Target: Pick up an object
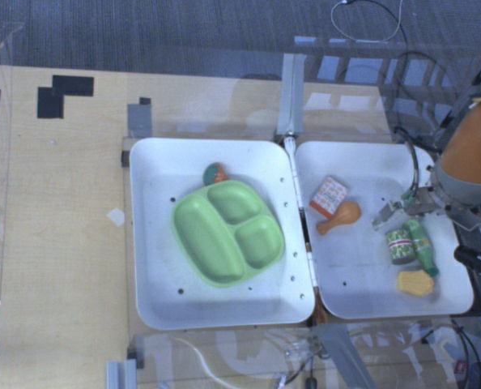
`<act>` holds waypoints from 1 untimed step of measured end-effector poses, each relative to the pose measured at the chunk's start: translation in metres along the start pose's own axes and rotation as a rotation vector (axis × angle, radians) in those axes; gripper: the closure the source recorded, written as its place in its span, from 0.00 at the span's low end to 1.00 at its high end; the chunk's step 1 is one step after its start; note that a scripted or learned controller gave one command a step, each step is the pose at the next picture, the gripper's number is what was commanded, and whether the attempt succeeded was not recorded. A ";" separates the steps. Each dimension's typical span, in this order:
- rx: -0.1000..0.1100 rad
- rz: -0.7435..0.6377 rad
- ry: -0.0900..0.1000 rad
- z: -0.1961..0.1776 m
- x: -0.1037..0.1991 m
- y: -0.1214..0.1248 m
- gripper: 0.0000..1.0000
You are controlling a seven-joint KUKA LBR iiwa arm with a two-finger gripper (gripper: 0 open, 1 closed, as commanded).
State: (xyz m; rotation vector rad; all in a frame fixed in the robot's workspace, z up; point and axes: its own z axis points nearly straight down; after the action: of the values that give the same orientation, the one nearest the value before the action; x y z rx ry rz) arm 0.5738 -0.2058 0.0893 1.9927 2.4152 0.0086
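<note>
On the counter [62, 217], the right bin [362, 298] has a yellow piece [415, 283] nearest its front edge. Just behind that lie a green bottle [423, 248] and, touching it on the left, a small can [399, 246]. The claw [396, 209] hangs just above and behind the can, its fingers slightly apart, nothing between them. Farther left lie a drumstick [340, 215] and a red-and-white packet [329, 194], touching. In the left bin [159, 298] a green divided plate [228, 232] lies, with a small red-and-green piece [215, 173] at its far rim.
</note>
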 end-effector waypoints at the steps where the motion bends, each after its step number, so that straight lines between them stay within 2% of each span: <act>1: -0.002 0.009 -0.001 -0.001 0.012 -0.025 0.00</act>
State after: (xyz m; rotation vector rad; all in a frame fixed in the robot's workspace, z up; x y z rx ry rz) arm 0.5473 -0.1990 0.0899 2.0023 2.4041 0.0102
